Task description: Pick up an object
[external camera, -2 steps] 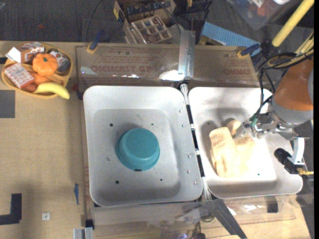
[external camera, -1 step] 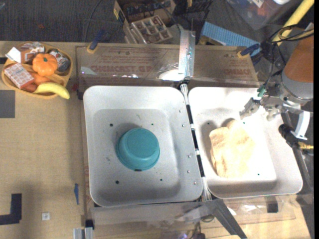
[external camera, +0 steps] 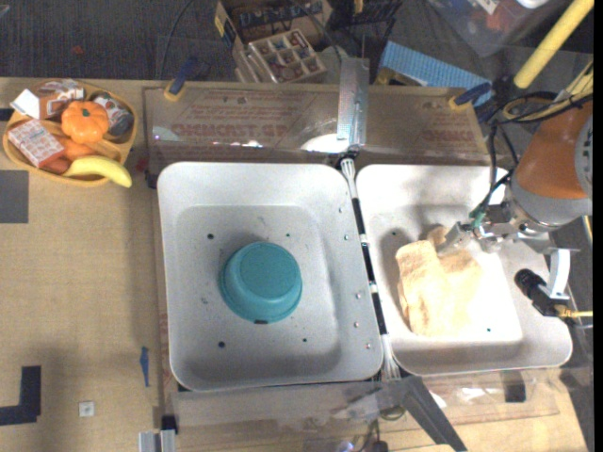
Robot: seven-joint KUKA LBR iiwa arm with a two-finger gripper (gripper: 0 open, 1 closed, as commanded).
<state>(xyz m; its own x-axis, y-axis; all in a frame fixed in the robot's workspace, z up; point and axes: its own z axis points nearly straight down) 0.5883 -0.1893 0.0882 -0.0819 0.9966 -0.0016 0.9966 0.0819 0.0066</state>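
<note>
Gripper [external camera: 459, 236] at upper edge of tan cloth [external camera: 435, 286], right bin [external camera: 546, 342]; finger state unclear

My arm [external camera: 563, 163]: grey shell, orange band above wrist, black cables looped alongside, small green bit near gripper [external camera: 459, 236].

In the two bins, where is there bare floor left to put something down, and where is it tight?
Left bin: bare floor rings the teal bowl on every side, widest toward the back corners. Right bin: bare floor behind the tan cloth and along the front rim. It is tight around the cloth's upper right, where the claw sits.
</note>
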